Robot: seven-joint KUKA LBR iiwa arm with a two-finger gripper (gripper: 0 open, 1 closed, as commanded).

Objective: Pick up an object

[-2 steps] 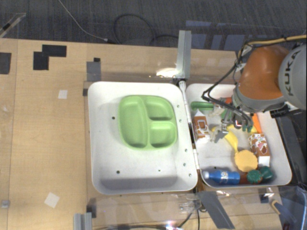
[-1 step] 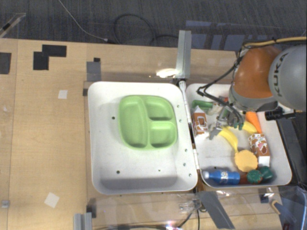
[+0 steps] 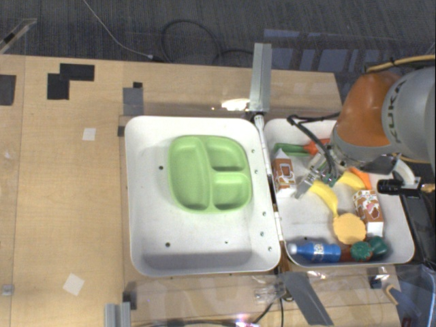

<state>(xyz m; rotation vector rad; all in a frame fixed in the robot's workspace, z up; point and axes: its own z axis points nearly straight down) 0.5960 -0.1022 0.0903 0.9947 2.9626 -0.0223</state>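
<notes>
The task looks barely begun, judging by how things lie: nothing is lifted, and every object sits on the floor of the right bin (image 3: 407,231). The arm (image 3: 381,118) reaches in from the right and its gripper (image 3: 315,179) hangs low over the middle of that bin, its metal fingers (image 3: 303,186) spread apart with nothing between them. The nearest candidate is the yellow banana (image 3: 325,196), just beside the fingertips on their lower right; whether they touch it cannot be told. What is left, by my reading, is to close on one thing and raise it.

Around the gripper lie a small brown-and-white carton (image 3: 283,172) to its left, a green and orange piece (image 3: 300,148) above it, an orange wedge (image 3: 355,180), a second small carton (image 3: 368,206), a round yellow disc (image 3: 349,228), a blue bottle (image 3: 315,252) and dark green lumps (image 3: 370,249) along the near wall.

The left bin (image 3: 143,251) holds a green divided tray (image 3: 208,173). Both bins rest on a pale wooden bench (image 3: 61,203); beyond it is dark grey carpet (image 3: 170,9) with a thin cable (image 3: 102,26) trailing across
</notes>
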